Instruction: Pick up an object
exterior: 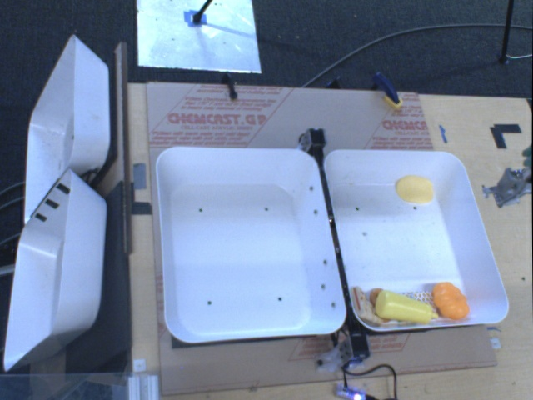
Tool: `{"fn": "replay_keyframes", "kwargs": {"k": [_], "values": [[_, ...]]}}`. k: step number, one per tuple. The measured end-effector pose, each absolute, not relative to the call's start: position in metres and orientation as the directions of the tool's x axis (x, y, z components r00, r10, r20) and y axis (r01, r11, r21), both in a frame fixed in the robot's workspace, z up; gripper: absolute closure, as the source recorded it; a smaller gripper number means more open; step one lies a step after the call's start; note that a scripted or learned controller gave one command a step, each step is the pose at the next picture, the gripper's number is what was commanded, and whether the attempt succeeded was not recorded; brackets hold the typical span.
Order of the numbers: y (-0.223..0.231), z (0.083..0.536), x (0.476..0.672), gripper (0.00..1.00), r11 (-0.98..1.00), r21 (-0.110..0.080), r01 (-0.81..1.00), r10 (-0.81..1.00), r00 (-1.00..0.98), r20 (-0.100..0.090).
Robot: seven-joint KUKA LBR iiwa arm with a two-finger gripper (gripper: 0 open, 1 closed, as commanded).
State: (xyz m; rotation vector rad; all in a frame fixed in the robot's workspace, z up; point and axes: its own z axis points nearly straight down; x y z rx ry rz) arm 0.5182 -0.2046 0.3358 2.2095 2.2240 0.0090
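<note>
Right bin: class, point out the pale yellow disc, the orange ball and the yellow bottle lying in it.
pale yellow disc (414,189), camera view, its centre
orange ball (450,301), camera view, its top
yellow bottle (403,307), camera view, mid-body

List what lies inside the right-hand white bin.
The right-hand white bin holds a pale yellow round piece, a yellow oblong object, an orange rounded object and a tan cracker-like piece, partly covered by the oblong one.

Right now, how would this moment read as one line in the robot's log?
gripper: at right edge, outside bins | right bin: pale yellow disc, yellow piece, orange piece | picked up: nothing yet
</note>
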Motion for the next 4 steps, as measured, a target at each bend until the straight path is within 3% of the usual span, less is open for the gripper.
{"fn": "replay_keyframes", "kwargs": {"k": [1, 2, 3, 4], "values": [[-0.205, 0.335, 0.518, 0.0, 0.006, 0.008, 1.0, 1.0, -0.006, -0.001], [-0.205, 0.346, 0.518, 1.0, 0.008, 0.01, 1.0, 1.0, -0.008, -0.001], [-0.205, 0.346, 0.518, 0.0, 0.008, 0.009, 1.0, 1.0, -0.008, -0.001], [-0.205, 0.356, 0.519, 1.0, 0.009, 0.01, 1.0, 1.0, -0.009, -0.001]]}}
